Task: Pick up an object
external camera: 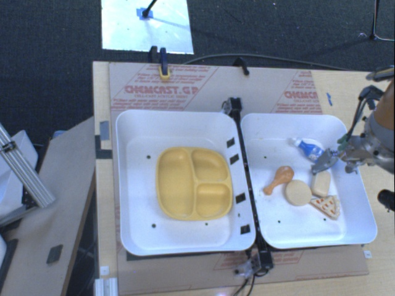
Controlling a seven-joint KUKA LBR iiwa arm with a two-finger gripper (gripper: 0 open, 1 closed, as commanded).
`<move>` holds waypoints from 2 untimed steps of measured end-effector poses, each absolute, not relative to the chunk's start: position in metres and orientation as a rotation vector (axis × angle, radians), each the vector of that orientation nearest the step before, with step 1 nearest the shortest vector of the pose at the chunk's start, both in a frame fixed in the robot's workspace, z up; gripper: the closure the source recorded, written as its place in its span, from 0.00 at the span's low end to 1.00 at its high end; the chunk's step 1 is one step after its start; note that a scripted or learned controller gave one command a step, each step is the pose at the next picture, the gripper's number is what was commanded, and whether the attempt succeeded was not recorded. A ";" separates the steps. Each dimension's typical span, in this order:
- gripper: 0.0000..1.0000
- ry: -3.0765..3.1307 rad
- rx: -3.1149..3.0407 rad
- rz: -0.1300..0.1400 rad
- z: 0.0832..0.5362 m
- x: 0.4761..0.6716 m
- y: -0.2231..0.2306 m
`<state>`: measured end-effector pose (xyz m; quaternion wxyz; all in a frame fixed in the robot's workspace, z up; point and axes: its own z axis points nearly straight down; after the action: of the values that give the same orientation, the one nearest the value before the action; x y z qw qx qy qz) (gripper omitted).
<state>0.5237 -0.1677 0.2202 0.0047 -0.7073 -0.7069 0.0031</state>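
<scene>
The right bin (358,227) holds several toy foods. An orange drumstick (279,179) lies near its middle. Beside it sit a round beige disc (299,193), a pale beige block (321,184) and a pizza slice (327,206). A blue and white tube (308,147) lies toward the back. My gripper (327,160) reaches in from the right edge, low over the bin. It sits between the tube and the beige block, just above the block. Nothing is visibly held.
The left bin (133,165) carries a yellow divided plate (194,182). A black clip strip (237,165) joins the two bins. An aluminium rail (24,171) leans at the far left. Cables run along the bench's back edge.
</scene>
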 end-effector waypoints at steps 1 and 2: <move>0.00 -2.225 -2.219 -0.001 0.227 0.526 -0.167; 0.00 -2.220 -2.218 0.003 0.165 0.524 -0.172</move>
<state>0.5237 -0.1715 0.1652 0.0015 -0.7067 -0.7075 0.0008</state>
